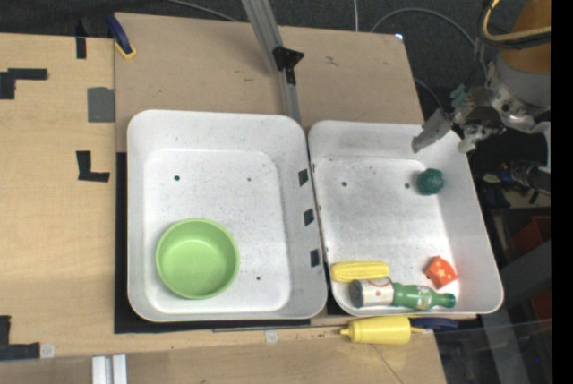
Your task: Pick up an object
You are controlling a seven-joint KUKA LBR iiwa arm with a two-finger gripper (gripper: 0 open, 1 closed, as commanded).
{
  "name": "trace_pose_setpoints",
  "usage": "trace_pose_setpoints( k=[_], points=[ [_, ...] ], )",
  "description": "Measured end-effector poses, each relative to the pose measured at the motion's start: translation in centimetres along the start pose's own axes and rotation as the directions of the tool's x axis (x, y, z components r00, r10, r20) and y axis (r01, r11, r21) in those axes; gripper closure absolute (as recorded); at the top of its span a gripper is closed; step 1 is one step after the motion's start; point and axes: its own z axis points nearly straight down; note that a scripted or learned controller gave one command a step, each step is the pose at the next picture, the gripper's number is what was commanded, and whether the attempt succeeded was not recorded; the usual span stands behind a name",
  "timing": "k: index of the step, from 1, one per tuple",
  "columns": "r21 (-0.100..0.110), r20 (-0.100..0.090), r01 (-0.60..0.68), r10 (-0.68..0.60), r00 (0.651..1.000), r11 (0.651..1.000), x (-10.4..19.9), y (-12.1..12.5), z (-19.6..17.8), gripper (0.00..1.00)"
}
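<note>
The arm [524,24] enters at the upper right, its orange band uppermost and the grey wrist below it. From the wrist the tool [445,133] stretches out to the left and slightly downward. One grey finger [430,132] juts out as the tool's leftmost part, nothing between the fingers

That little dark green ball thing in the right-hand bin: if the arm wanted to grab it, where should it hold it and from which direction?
Probably straight down from above, closing the fingers across the middle of the green ball. It looks small and rounded, so no side is better than another, and it lies alone on the floor of the right bin, away from the other items. The gripper hangs near the bin's far rim, close by.
</note>
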Motion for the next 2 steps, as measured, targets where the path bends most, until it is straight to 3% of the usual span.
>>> trace_pose_setpoints(
  k=[1,2],
  points=[
    [0.000,0.000,0.000,0.000,1.000,1.000,0.0,0.0,0.0,0.00],
    [0.007,0.000,-0.002,0.002,1.000,1.000,-0.3,-0.3,6.4,0.00]
  ],
)
